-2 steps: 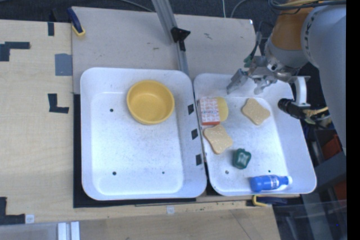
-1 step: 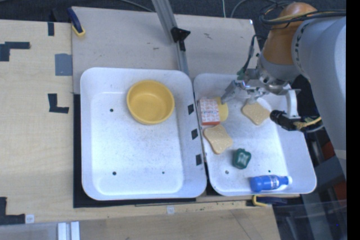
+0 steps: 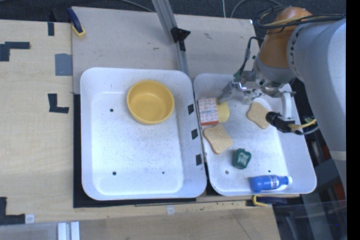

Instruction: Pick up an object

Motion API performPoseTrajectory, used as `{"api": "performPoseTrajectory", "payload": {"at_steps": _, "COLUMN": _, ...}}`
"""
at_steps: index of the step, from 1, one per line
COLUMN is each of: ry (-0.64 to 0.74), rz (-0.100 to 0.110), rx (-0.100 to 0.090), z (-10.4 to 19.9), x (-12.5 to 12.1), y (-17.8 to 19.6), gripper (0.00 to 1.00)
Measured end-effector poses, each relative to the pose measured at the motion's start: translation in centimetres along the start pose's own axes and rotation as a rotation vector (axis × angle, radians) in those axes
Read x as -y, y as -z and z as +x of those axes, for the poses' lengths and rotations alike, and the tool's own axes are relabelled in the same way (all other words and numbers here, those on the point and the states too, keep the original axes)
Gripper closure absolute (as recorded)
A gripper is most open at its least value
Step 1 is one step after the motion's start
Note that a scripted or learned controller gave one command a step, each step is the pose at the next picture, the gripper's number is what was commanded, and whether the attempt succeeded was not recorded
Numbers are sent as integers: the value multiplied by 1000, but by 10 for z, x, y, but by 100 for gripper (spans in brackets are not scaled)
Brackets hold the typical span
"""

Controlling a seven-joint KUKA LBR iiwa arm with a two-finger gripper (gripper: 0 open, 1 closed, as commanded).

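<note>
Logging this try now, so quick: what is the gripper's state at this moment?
Gripper: cannot be told from this view; it sits over the right bin near the yellow piece, with nothing visibly held.

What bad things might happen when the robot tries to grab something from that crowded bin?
The hand hangs over the right white bin near a red-and-white box, a small yellow piece and a tan bread-shaped piece lying close together, so it may nudge or pinch two. The blue bottle lies on its side and might roll.
</note>
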State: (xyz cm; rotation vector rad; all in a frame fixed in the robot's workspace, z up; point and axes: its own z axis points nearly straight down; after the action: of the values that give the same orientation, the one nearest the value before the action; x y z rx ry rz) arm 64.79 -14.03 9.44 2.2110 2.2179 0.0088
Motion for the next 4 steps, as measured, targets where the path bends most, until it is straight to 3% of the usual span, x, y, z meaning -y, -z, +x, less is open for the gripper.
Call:
{"api": "performPoseTrajectory", "payload": {"at_steps": 1, "ry": 1, "rz": -1, "rx": -1, "z": 1, "x": 0, "y": 10, "gripper": 100}}
{"api": "performPoseTrajectory", "payload": {"at_steps": 4, "ry": -1, "rz": 5, "rx": -2, "z": 12, "x": 9, "y": 172, "gripper": 100}}
